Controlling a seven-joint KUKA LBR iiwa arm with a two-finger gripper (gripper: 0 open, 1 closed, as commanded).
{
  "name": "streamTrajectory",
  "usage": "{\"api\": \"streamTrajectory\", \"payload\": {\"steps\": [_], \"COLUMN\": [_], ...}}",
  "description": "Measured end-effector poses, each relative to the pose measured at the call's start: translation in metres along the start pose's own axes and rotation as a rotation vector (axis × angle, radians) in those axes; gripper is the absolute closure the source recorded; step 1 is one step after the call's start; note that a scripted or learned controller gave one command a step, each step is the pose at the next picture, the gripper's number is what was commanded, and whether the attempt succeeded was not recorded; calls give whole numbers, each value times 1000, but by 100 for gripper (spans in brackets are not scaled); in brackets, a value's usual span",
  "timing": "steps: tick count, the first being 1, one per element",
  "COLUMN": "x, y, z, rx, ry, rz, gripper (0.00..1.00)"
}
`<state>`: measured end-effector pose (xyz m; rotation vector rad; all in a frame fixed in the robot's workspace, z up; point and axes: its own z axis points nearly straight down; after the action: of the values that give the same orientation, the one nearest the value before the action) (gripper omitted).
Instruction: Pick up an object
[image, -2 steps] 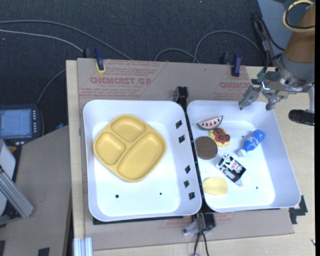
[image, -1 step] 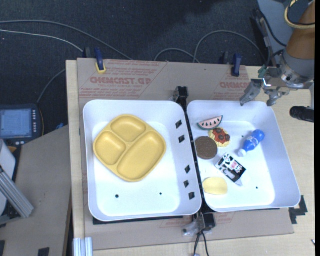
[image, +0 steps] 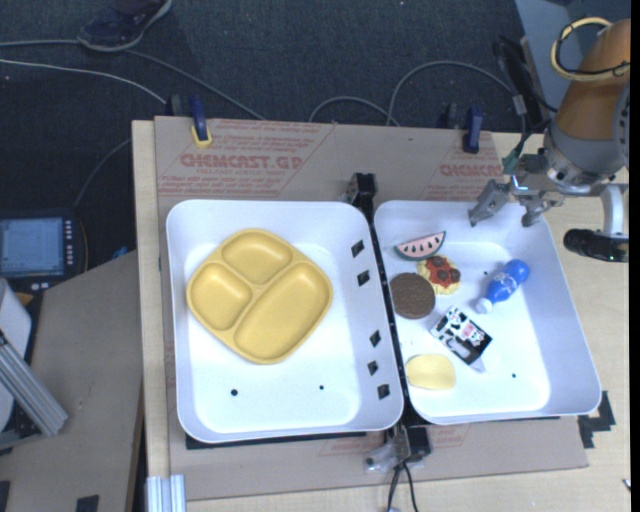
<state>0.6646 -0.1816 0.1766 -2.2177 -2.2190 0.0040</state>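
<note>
- The bench (image: 250, 150) carries a brown sheet printed with red lettering, partly covered by the bins; its lower corners are hard to make out.
- The left bin (image: 200, 400) holds a yellow divided plate (image: 260, 294) with three compartments, lying flat toward the bin's left half.
- The right bin (image: 560, 380) holds the small objects; its upper right corner is hidden behind the arm (image: 592, 100), which is itself cut off by the frame's top right.
- The gripper (image: 512, 205) hangs over the right bin's upper edge, well apart from the objects. Its two fingers are spread apart with nothing between them.
- A brown round disc (image: 411, 296) lies near the bin's left wall.
- A black-and-white patterned packet (image: 462, 334) lies tilted near the bin's middle; its print is too small to read.
- A pale yellow lump (image: 431, 372) sits near the lower edge.
- A watermelon slice (image: 420, 244) lies above the disc.
- A blue bottle (image: 503, 282) lies on its side, right of the rest.
- A red-and-yellow toy (image: 439, 272) touches the disc's upper right; its shape is unclear.
</note>
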Motion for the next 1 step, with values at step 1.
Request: {"api": "streamTrajectory", "payload": {"steps": [1], "x": [0], "y": [-1], "z": [64], "rx": [3], "ry": [1], "rz": [0], "gripper": [0]}}
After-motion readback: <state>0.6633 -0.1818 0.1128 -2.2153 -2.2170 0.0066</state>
